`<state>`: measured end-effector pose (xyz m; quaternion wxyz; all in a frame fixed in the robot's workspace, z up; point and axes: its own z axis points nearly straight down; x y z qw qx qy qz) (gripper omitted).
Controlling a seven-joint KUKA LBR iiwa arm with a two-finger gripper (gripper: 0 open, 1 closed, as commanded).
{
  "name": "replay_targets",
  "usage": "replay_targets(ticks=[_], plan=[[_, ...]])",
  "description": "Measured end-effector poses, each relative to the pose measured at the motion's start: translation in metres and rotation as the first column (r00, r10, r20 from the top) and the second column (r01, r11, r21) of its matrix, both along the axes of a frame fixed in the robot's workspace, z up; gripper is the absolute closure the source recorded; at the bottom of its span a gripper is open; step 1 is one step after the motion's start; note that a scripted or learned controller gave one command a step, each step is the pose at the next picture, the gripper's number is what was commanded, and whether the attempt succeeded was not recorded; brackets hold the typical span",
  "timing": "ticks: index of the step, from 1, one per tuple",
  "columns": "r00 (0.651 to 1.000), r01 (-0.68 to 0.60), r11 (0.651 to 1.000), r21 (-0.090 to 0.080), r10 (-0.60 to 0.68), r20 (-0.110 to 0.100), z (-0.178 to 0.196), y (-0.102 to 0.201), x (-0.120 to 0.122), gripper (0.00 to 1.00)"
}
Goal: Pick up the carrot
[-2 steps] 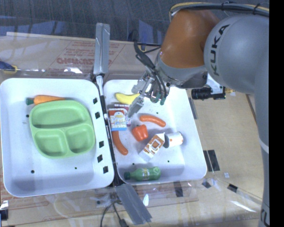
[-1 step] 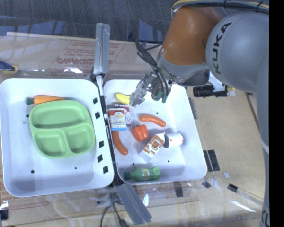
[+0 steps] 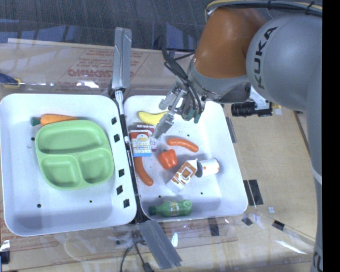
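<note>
Not picked up yet: carrot lying upper left (beside green plate); claw spread, probably empty, mid-frame.

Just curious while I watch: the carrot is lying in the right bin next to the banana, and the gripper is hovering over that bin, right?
Not quite. The camera view shows the carrot in the left bin, just behind the green divided plate. The banana is in the right bin, and the gripper does hover over that one.

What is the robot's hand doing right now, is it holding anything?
Hand: open, holding nothing, hanging over the right bin near the banana. The carrot lies in the left bin.
</note>
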<state>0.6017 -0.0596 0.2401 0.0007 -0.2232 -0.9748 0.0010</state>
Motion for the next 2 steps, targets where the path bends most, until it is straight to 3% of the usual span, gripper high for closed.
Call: replay_targets(ticks=[1,2], plan=[[0.981,-0.194,0.981,0.0,0.194,0.005,-0.048,0.008,0.043,0.0],[0.851,-0.526,0.851,-0.002,0.526,0.007,-0.047,0.045,0.048,0.0]])
